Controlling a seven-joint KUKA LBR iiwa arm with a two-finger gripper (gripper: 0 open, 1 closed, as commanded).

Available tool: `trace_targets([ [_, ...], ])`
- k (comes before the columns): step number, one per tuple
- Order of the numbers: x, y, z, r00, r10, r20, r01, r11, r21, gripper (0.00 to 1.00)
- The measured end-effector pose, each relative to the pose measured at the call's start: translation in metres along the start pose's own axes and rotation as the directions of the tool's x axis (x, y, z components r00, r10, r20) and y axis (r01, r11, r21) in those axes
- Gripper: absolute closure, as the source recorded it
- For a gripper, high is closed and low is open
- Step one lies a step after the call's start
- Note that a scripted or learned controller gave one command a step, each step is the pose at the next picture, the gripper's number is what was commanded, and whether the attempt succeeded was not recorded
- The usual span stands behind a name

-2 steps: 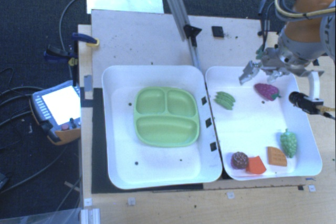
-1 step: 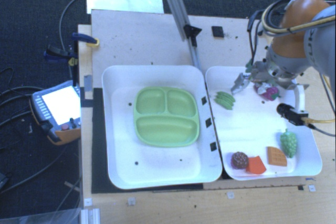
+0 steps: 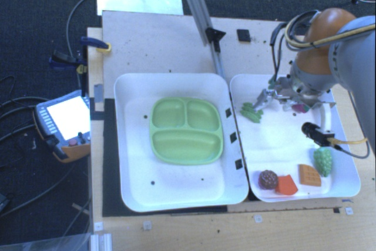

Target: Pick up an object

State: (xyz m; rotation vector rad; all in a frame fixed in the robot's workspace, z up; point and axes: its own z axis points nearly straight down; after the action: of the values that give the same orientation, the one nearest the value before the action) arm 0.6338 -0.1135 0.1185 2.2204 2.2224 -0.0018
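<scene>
Over the right bin [image 3: 247,126], the gripper [image 3: 262,98] hangs by the green pods [image 3: 251,112], grip state unclear, with nothing lifted yet.

- Smooth grey arm link [image 3: 355,56] with a rounded orange band [image 3: 329,25].
- Black and yellow cables [image 3: 289,32] loop beside the wrist.
- Small silver metal two-finger gripper [image 3: 262,99].

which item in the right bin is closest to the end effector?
The green bean pod, lying just off the end effector. The brown ball, orange block and green broccoli-like piece sit along the bin's near edge.
</scene>
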Motion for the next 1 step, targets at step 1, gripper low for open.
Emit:
trace_targets([
  [1,-0.0003,0.0044,0.0132,1.000,-0.001,0.002,0.001,1.000,-0.016,0.00],
])
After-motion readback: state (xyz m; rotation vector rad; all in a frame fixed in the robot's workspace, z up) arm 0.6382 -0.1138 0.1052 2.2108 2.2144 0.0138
